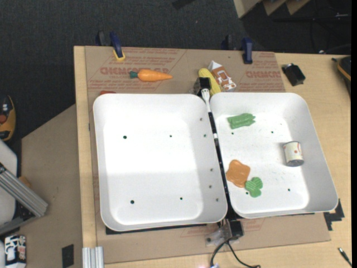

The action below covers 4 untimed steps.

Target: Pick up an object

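The right bin [312,202] holds a flat green piece [241,121] near its back left, a small silver can [293,153] lying on its side toward the right wall, and an orange piece [238,173] touching a green broccoli-like toy [254,186] at the front left. The left bin [111,205] stands beside it, their rims meeting in the middle.
On the cardboard behind the bins lie a toy carrot [152,76], a yellow banana-like toy [207,79] and a small brown-and-white packet [223,78]. Blue clamps [117,47] [247,50] hold the board's back edge. A black block [293,74] sits at the back right.
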Available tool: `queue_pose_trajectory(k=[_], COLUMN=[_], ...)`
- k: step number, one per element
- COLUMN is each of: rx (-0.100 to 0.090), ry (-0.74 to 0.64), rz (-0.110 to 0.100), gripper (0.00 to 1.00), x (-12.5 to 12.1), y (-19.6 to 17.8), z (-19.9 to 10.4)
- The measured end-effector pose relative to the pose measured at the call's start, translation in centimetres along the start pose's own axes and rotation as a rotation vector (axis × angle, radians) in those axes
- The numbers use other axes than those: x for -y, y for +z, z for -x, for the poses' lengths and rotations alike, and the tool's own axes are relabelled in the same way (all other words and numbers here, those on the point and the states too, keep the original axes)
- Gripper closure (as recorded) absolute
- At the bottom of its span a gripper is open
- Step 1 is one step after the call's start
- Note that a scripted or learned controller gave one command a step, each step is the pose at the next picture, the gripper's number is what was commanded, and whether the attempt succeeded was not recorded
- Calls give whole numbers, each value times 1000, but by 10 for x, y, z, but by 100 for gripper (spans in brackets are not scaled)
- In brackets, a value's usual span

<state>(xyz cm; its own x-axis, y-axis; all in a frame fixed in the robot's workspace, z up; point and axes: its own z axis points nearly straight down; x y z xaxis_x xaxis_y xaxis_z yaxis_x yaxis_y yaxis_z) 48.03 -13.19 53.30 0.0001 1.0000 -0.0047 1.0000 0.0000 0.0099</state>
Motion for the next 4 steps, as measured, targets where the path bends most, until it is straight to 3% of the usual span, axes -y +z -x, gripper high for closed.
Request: queue_pose_trajectory(k=[1, 2, 3, 4], rx=[0, 2, 2, -8], ry=[0, 0, 0, -9], rz=[-2, 4, 3, -21], gripper=[0, 100, 0, 0], x=[0, -1, -1, 2], y=[1, -11, -10, 87], z=[0, 0, 0, -91])
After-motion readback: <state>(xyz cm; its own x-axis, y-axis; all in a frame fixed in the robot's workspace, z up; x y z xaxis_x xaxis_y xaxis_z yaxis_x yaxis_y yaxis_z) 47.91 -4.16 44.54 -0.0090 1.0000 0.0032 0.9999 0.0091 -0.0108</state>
